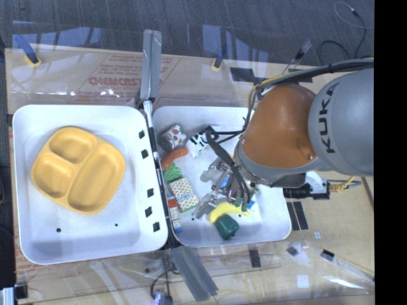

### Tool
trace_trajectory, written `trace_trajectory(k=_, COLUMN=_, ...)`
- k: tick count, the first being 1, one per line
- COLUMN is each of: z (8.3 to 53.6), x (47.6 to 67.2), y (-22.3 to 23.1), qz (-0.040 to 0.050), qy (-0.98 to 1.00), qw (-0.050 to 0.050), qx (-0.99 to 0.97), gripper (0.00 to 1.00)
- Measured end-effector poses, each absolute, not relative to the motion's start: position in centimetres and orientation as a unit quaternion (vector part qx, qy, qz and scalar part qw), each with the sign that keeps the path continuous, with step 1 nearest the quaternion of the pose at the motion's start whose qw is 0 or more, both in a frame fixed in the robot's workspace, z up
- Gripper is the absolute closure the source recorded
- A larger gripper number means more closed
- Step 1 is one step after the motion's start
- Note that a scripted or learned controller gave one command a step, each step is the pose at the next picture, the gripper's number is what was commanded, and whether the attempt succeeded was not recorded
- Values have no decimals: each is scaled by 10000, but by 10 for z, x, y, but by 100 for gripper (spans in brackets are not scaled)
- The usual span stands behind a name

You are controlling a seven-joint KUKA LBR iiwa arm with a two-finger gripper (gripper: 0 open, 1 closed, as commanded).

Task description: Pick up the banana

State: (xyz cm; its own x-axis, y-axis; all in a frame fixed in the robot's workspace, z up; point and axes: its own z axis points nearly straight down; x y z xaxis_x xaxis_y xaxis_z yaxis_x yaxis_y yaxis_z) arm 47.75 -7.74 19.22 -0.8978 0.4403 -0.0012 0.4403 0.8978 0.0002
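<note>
The yellow banana (227,210) lies in the right bin (273,232) near its front wall, partly under my gripper. A dark green piece (227,227) touches the banana's front side. My gripper (222,194) hangs low over the bin's middle, just above and behind the banana, with its metal parts reaching down to the toys. The orange band of the arm (280,129) covers the bin's right half. I cannot make out from this slant how the gripper stands around the banana.
The right bin also holds a patterned block (183,194), a carrot-like orange and green toy (172,161), a small printed box (173,135) and a black and white toy (201,140). A yellow three-part plate (79,168) sits in the left bin (38,234).
</note>
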Motion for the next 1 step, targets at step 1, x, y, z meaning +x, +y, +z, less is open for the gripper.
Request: trace_trajectory(k=1, z=102, x=477, y=-103, qz=2, qy=9882, qw=11, qx=1533, gripper=0)
